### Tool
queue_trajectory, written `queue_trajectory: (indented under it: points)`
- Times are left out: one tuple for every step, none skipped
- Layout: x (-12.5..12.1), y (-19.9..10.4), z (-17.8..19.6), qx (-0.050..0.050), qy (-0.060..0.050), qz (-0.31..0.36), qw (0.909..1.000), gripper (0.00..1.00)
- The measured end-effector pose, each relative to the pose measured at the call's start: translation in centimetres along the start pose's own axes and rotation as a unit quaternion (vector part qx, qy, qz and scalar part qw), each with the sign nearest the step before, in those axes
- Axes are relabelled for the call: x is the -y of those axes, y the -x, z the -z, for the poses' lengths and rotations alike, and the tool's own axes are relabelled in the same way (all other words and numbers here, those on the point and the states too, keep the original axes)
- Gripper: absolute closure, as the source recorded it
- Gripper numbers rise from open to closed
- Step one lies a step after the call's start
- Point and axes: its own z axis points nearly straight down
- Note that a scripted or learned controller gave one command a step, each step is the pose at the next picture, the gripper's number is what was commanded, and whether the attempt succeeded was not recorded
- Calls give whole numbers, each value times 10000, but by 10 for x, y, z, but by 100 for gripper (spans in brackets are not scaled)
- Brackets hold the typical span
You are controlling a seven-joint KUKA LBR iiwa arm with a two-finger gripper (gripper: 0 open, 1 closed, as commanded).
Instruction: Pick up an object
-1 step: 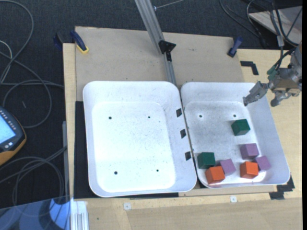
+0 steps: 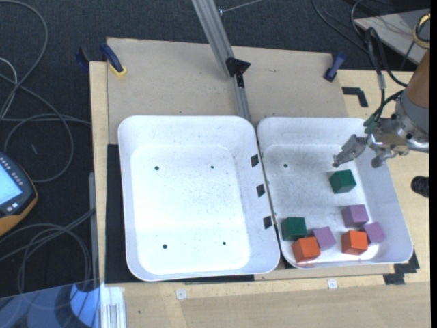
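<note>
The right bin (image 2: 273,142) holds several small cubes. A green cube (image 2: 342,181) lies apart from the others in the bin's middle right. My gripper (image 2: 358,160) hangs just above and behind it, open, with one finger (image 2: 343,154) spread left and the other on the right; nothing is between them. Along the bin's front lie a dark green cube (image 2: 294,227), two orange cubes (image 2: 306,249) (image 2: 354,241) and three purple cubes (image 2: 323,237) (image 2: 354,214) (image 2: 374,232).
The left bin (image 2: 136,139) stands beside the right one, sharing a raised middle wall with black clips (image 2: 260,190). A slanted metal pole (image 2: 218,39) rises behind the bins. Blue clamps (image 2: 113,60) (image 2: 334,67) sit at the board's back corners.
</note>
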Motion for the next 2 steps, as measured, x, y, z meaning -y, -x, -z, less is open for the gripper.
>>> queue_trajectory:
  points:
    - [6, 19, -49, 1, -7, -8, 10000, 0]
    - [5, 18, -45, 5, 28, 2, 10000, 0]
